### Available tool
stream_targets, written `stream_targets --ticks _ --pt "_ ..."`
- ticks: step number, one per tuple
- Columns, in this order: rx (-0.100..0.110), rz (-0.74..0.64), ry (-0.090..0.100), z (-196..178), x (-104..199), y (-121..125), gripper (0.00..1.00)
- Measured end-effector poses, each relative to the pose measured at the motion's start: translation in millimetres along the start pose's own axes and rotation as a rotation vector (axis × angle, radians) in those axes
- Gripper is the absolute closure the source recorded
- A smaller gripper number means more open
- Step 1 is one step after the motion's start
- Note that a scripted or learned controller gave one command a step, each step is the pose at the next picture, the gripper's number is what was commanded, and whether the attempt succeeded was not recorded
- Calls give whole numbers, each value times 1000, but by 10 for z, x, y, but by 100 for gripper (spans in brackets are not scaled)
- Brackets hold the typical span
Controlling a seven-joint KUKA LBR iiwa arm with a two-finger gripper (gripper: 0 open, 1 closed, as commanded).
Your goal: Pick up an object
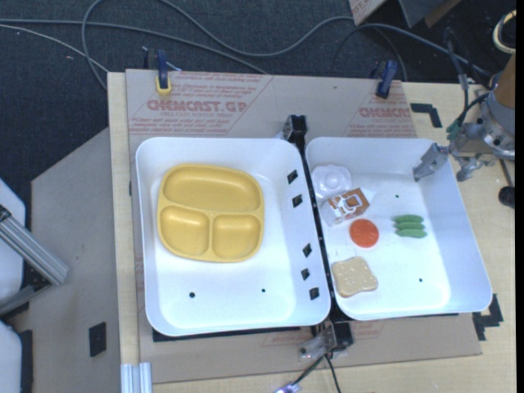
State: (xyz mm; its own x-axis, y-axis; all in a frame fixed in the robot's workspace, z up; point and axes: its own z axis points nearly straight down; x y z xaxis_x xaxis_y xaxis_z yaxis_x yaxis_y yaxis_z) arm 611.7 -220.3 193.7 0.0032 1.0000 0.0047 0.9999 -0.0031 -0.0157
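Observation:
The right bin (458,219) holds several small items. A white round lid-like piece (332,177) lies next to a clear packet with a brown item (345,205). Below them are an orange-red disc (364,233), a green pea pod (410,226) and a slice of toast (354,277). My gripper (447,165) hangs over the bin's upper right corner, above and to the right of all these items. Its two grey fingers (427,163) stand apart with nothing between them, so it is open.
A yellow divided plate (211,213) lies in the left bin (155,244). A black divider with clips (304,219) runs between the bins. Blue clamps (164,70) hold the cardboard sheet at the back. Cables trail over the dark floor beyond the bench.

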Motion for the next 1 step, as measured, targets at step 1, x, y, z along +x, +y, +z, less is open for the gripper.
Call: stream_targets --ticks 1 --pt "-15 -4 -4 -91 8 34 0"
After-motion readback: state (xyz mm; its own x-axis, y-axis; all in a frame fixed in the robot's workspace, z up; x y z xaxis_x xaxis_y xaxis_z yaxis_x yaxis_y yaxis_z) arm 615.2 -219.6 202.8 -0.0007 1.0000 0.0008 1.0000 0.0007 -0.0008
